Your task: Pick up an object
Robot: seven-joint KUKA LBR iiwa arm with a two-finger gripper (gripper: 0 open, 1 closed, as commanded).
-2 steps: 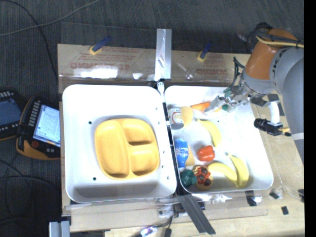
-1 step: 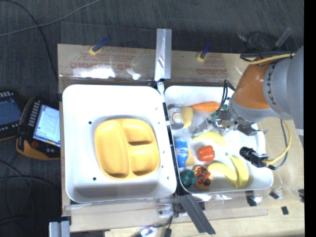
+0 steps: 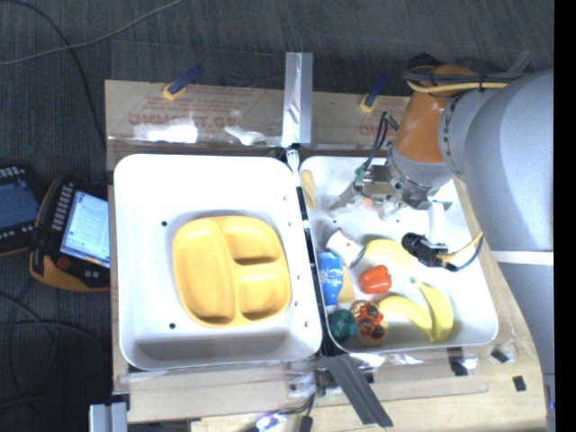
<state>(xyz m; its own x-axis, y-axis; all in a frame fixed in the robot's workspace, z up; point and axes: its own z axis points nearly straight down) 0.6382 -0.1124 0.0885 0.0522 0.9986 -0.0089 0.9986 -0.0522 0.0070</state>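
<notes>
Nearest, in right bin (image 3: 486,318): bananas (image 3: 418,313), red pepper (image 3: 376,279), white bottle (image 3: 343,244). Farther back, gripper (image 3: 360,192) above the bin's rear, apart from all of these; jaw spread impossible to tell.

no text, label, brand or number can be read with confidence. faint reddish printing runs across the clear sheet (image 3: 193,115) at the back of the bench, too blurred to make out. the handheld pendant (image 3: 76,235) on the floor left of the bins shows a lit screen with lines of content, too small to read. a blue-labelled item (image 3: 330,274) in the right bin (image 3: 468,327) carries markings, illegible.
</notes>
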